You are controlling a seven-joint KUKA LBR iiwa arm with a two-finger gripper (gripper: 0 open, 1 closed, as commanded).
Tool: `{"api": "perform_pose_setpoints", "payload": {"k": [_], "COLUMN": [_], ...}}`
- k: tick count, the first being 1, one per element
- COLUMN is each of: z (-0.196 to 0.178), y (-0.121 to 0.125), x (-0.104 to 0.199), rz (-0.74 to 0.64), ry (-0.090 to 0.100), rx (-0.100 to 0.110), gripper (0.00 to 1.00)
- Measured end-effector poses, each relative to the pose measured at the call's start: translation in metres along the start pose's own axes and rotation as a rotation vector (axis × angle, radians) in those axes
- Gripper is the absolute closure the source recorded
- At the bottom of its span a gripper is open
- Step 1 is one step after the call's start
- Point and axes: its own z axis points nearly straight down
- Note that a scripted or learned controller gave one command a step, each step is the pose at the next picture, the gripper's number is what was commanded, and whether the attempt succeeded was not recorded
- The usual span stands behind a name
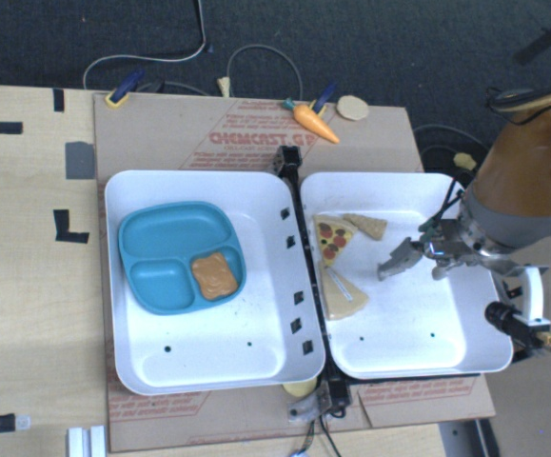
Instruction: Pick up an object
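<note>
In the right bin point(399, 350) a pizza slice point(333, 239) with red dots lies by the left wall. A tan wedge point(366, 225) sits just behind it and a pale yellow wedge point(343, 294) lies in front of it. My gripper point(416, 265) hangs over the middle of this bin, to the right of the food pieces. It is open, its fingers spread apart with nothing between them. The left fingertip point(389, 267) points toward the pizza slice but stays apart from it.
The left bin point(208, 355) holds a blue divided plate point(173, 246) with a brown toast-like piece point(214, 275) in one compartment. Behind the bins, on the cardboard, lie a toy carrot point(315, 124) and a round tan disc point(353, 109). A black divider point(299, 255) joins the bins.
</note>
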Motion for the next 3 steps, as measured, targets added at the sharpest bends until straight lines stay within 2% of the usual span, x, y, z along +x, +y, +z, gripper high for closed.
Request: {"api": "perform_pose_setpoints", "payload": {"k": [1, 2, 3], "z": [0.133, 0.134, 0.122], "y": [0.088, 0.153, 0.152], "x": [0.016, 0.029, 0.027], "rz": [-0.002, -0.002, 0.0], "ry": [-0.001, -0.001, -0.005], "rx": [-0.004, -0.001, -0.007], "gripper": [0.0, 0.0, 1.0]}}
